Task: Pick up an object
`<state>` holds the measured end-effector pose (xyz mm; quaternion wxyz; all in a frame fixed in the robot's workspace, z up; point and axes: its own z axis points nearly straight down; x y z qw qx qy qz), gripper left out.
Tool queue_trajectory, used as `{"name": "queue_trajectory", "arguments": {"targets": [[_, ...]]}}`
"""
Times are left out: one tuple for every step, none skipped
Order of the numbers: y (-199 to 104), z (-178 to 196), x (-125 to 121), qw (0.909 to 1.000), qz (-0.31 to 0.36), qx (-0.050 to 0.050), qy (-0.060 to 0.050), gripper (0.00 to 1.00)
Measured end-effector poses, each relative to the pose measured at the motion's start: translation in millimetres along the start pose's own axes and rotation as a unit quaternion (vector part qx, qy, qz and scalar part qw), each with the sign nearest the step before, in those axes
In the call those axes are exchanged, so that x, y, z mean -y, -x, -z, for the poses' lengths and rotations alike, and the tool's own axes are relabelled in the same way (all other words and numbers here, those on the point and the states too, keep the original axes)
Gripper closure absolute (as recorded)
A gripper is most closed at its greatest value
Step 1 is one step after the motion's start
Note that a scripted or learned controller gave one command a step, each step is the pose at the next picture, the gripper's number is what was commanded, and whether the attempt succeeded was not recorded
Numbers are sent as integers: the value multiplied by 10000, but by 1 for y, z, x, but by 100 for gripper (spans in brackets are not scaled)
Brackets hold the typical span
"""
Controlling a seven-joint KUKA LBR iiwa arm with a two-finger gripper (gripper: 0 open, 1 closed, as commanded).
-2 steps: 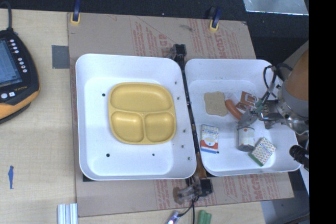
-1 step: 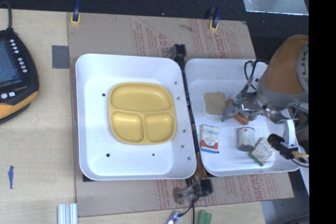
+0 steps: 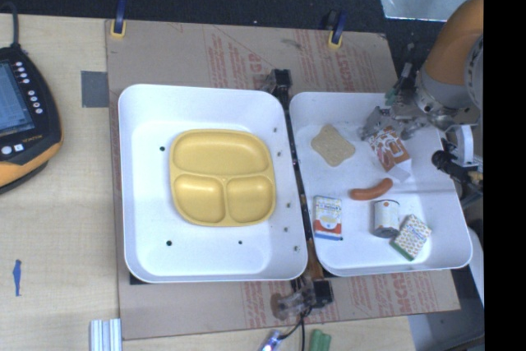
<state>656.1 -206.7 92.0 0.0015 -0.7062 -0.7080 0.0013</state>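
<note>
The right bin (image 3: 427,263) holds several small items: a tan bread slice (image 3: 333,145), an orange-and-white packet (image 3: 389,152), a sausage (image 3: 371,191), a small white carton (image 3: 328,218), a silver can (image 3: 384,218) and a green-patterned box (image 3: 411,237). My gripper (image 3: 384,125) hangs low at the bin's far right part, just above the far end of the packet and to the right of the bread. I cannot tell whether it touches the packet. The arm's orange band (image 3: 457,41) rises behind it.
A yellow divided plate (image 3: 223,177) lies in the middle of the left bin (image 3: 148,251). A teach pendant (image 3: 23,115) rests at the bench's left edge. Blue clamps (image 3: 119,16) hold the cardboard at the back. The arm's wrist covers the right bin's far right corner.
</note>
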Motion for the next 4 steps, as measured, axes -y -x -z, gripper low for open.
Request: {"name": "queue_trajectory", "arguments": {"targets": [[-23,-1,79,10000,6,3,-3,0],[-22,10,79,10000,18,14,-5,100],[-56,1,65,10000,19,11,20,100],[-147,100,55,10000,10,-5,10,100]]}}
